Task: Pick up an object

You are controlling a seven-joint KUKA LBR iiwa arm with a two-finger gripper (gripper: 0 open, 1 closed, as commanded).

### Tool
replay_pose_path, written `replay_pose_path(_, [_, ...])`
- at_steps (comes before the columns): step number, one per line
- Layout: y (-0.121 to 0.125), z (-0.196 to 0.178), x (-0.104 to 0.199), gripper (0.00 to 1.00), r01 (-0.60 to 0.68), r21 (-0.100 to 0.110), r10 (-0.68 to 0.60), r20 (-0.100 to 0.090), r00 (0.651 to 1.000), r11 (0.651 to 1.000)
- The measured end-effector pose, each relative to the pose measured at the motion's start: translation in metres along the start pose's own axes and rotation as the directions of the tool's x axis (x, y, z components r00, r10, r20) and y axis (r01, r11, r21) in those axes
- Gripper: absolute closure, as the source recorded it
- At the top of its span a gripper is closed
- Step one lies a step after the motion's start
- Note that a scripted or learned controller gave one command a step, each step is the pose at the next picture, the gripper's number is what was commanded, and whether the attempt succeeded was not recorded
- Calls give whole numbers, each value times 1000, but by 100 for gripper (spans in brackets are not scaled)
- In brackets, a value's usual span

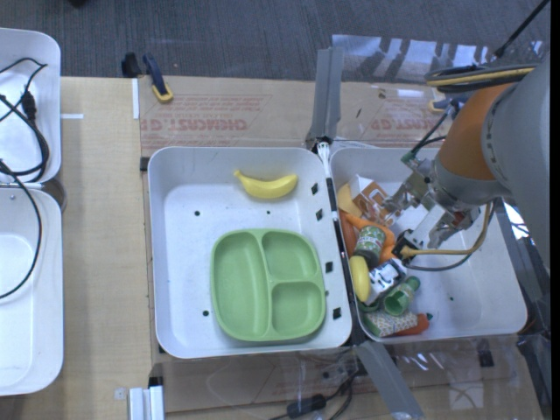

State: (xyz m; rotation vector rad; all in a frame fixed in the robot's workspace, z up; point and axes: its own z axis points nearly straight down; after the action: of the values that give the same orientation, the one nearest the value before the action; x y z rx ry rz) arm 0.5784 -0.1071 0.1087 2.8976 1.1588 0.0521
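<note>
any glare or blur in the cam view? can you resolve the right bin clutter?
Camera view: even light, soft shadows; glare on the shiny strip behind the right bin. Banana and green tray crisp. Clutter pile is small and overlapping, hard to separate; gripper detail is muddy.

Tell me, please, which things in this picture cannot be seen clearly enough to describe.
- End effector, camera view: the wrist and cables cover it, so its state is unclear.
- Pile of items in the right bin: they overlap; several cannot be identified.
- Arm: cut off by the right edge.
- White object at left: cut off by the left edge.
</note>
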Motion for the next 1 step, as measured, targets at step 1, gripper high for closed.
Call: replay_pose_path(1, [38,-81,-14,0,-36,32,35,28,999,999])
